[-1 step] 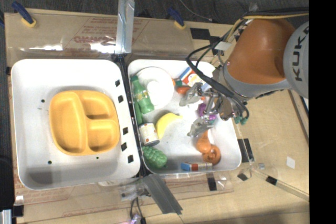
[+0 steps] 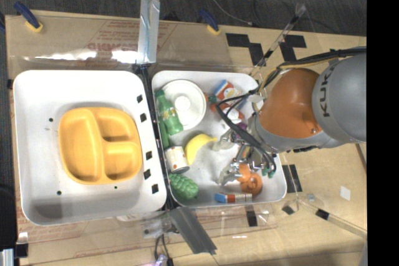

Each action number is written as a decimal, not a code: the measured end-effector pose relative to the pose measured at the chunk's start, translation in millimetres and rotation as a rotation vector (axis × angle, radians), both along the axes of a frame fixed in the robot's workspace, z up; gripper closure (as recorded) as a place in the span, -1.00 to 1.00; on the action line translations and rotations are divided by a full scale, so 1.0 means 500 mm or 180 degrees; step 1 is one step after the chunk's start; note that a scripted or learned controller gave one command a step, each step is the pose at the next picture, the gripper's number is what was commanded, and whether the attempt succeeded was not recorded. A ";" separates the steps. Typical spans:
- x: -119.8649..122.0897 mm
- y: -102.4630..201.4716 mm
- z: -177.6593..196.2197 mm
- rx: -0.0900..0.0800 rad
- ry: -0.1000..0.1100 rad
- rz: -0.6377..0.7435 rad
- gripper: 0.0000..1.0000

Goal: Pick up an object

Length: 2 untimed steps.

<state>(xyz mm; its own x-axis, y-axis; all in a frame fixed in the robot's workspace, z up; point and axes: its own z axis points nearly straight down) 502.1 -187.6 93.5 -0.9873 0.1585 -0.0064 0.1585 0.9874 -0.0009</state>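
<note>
My gripper (image 2: 232,172) is down inside the right bin (image 2: 265,191), near its front right part, with the grey and orange arm above it. Its metal fingers stand beside a small orange toy (image 2: 250,182). Just in front lies a marker-like tube (image 2: 232,198). A yellow lemon-shaped object (image 2: 198,145) lies to the gripper's left. A green bottle (image 2: 167,115), a white bowl (image 2: 184,101), a small jar (image 2: 177,159) and a green knobbly toy (image 2: 183,187) lie along the bin's left side. The arm hides whatever lies under the wrist.
The left bin (image 2: 31,96) holds a yellow divided tray (image 2: 100,144). A colourful box (image 2: 225,93) leans at the right bin's back. Cables run over the right bin's middle. Blue clamps and a metal bracket stand behind the bins.
</note>
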 end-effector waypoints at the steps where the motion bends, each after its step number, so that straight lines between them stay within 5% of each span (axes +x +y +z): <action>1: 0.025 -0.043 0.001 0.0001 0.0004 0.0104 -1.00; 2: 0.189 -0.043 0.001 0.0004 0.0004 0.0135 -1.00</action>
